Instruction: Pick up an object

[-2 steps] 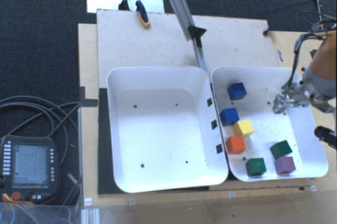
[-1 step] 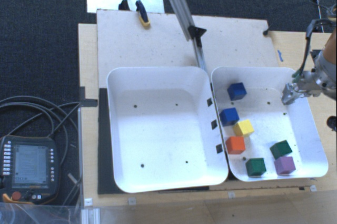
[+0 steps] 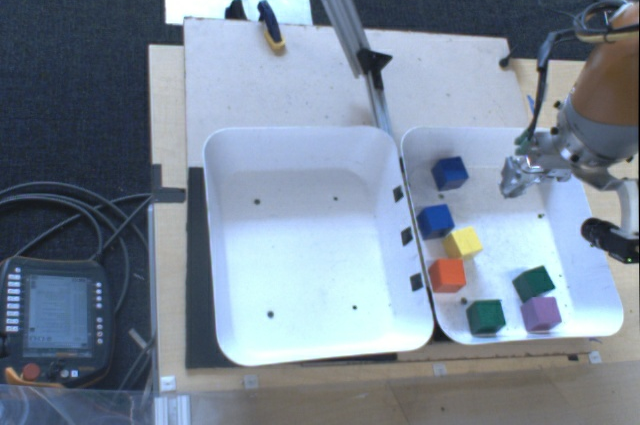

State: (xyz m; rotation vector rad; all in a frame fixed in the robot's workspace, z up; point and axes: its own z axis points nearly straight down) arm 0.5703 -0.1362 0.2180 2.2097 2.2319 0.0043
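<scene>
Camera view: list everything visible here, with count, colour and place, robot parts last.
blue cubes: 2, blue, right bin, upper left part
yellow cube: 1, yellow, right bin, below the blue ones
orange cube: 1, orange, right bin, by its left wall
green cubes: 2, dark green, right bin, lower part
purple cube: 1, purple, right bin, lower right
bins: 2, white, side by side on bench
teach pendant: 1, dark grey, lower left
clamp: 1, blue and yellow, bench's far edge
end effector: 1, metallic, over right bin's upper part
</scene>
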